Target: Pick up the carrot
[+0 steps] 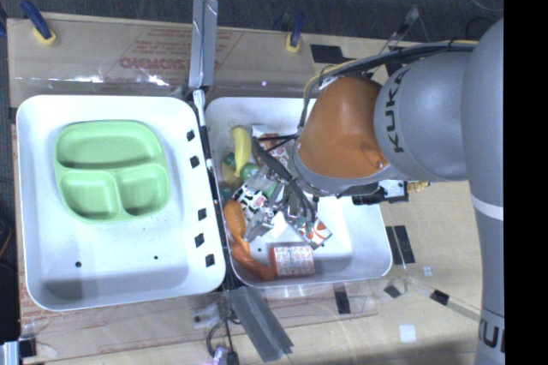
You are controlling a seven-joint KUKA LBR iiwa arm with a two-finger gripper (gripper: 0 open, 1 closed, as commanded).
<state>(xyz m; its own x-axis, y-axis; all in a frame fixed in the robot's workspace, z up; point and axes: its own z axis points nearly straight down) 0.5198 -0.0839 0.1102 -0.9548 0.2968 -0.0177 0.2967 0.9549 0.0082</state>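
We see the long orange carrot (236,235) in the lower left of the right white bin (370,256), its long axis running up-down. The tool (282,192) hovers just upper right of it; its state we cannot tell.

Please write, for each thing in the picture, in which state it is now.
Orange carrot: lying in right white bin at its left wall, not lifted.
Yellow banana: lying in the right bin's far left part.
Green three-compartment plastic tray: flat in left white bin.
Claw: low over the pile beside the carrot.
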